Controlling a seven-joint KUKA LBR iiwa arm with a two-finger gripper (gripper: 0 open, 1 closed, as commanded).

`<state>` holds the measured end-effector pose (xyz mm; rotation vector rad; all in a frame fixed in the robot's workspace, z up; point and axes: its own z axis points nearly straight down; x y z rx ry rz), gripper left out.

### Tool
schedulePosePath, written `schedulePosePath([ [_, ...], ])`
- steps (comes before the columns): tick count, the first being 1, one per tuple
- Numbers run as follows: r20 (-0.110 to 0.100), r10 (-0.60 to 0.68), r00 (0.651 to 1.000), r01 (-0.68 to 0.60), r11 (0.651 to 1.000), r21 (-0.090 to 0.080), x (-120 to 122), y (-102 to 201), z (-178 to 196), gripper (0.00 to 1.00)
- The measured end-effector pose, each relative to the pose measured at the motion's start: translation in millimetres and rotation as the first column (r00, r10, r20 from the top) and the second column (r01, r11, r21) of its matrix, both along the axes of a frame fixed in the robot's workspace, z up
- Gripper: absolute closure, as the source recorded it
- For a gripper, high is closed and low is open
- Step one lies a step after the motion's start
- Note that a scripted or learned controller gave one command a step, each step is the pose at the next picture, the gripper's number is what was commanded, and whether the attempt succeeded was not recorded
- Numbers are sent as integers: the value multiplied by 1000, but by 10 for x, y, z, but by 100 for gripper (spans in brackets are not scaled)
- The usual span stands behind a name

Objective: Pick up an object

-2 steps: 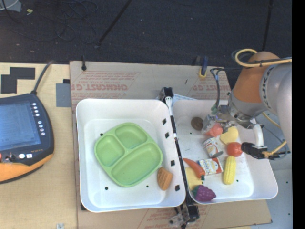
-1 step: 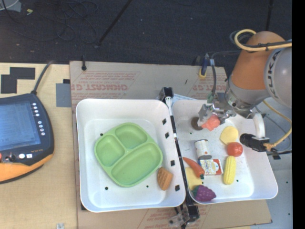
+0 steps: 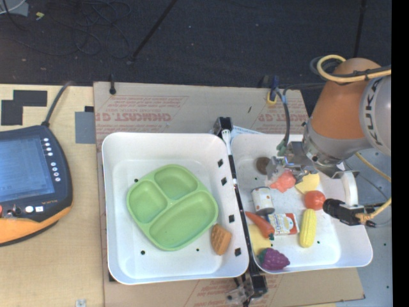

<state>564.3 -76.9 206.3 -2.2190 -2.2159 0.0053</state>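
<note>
**Caller:** Where are you hanging right now?

**Gripper:** I'm hovering, as the gripper, over the far side of the right bin, just above a salmon-pink piece. Nothing is sitting between my jaws, and from this slant I cannot tell whether they're spread or pressed together.

**Caller:** Why that spot?

**Gripper:** I'm guessing it's the crowding. The toys are lying loose: a yellow wedge touching the pink piece, a red tomato just beside it, a small can nearby, and a corn cob closer to the near rim. The pink piece is looking like the likeliest pick.

**Caller:** And the left bin?

**Gripper:** It's holding a green divided plate, lying flat, with a bread-coloured piece beside it.

**Caller:** Anything readable?

**Gripper:** Red print is running upside down across the cardboard; I'm not making it out reliably. White letters "KU" are showing on my arm.
</note>
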Motion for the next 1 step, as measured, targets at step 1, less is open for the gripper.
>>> schedulePosePath([
  [1,2,5,1000,-5,1000,1,-170,411,177,100],
])
